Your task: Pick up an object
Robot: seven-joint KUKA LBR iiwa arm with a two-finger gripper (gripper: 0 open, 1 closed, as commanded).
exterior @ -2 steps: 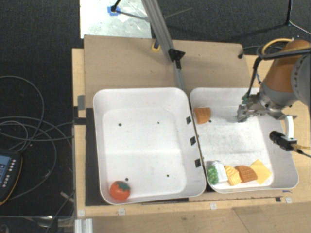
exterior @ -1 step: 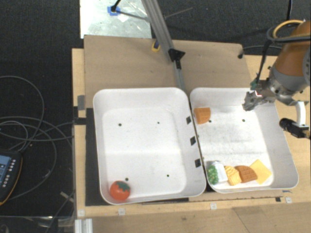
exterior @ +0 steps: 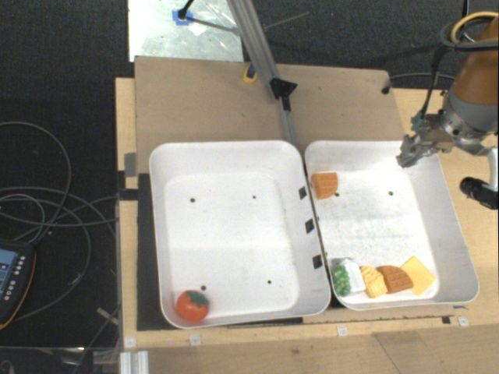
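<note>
1. Tool: poised over the upper right corner of the right bin, at the end of the grey arm with its orange band. Seen small and dark against the rim; whether it is parted or closed cannot be told, and nothing can be made out in its grip.
2. Orange block: nearest candidate, lying alone on the right bin's floor by the upper left wall, left of the tool and a little nearer the camera. Probably a light, stiff toy piece; its flat sides suit a pinch across the width (the wall close beside it crowds one side).
3. Cluster along the right bin's lower edge, well apart from the tool: green piece, white piece, ridged yellow piece, brown piece, yellow slab. These touch or overlap, so a clean hold looks harder.
4. Red tomato: lower left corner of the left bin, farthest away; round and smooth, likely to slip.
5. Tabletop: carries both bins.
</note>
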